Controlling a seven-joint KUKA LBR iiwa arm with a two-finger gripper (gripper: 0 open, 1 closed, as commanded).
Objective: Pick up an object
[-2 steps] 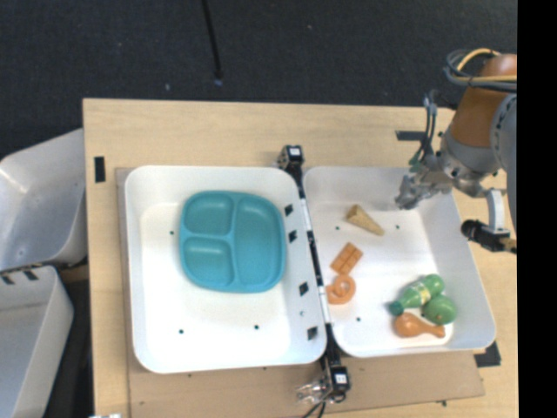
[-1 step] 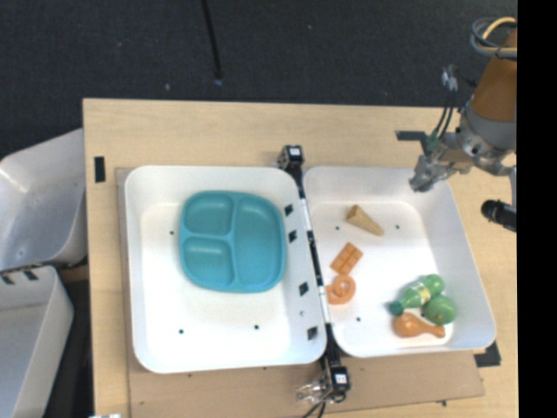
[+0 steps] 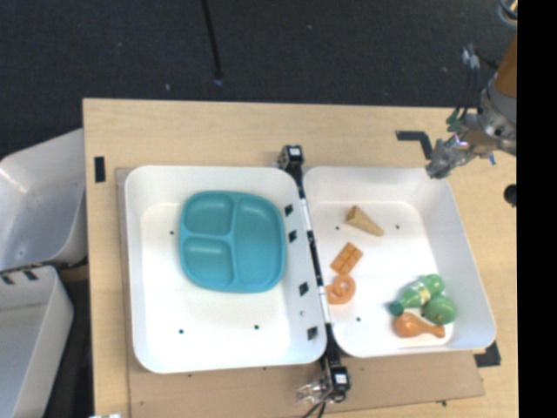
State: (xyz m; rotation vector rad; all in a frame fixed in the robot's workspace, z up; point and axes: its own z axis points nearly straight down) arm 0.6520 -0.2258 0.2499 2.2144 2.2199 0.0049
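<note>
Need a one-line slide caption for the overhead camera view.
KUKA arm's hand at the right bin's far corner, above toy food pieces; teal divided plate in the left bin.

A teal divided plate (image 3: pixel 232 239) lies in the left bin (image 3: pixel 139 320) (three compartments).

Overhead slant, both bins (image 3: pixel 139 233) framed

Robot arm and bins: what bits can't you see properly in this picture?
- Arm: cut off by the camera view's right edge, so most of it is out of sight.
- Gripper: small and blurry above the right bin's far corner; open or shut can't be told.
- Green toy: too small to say what it is; it overlaps the orange toy.
</note>
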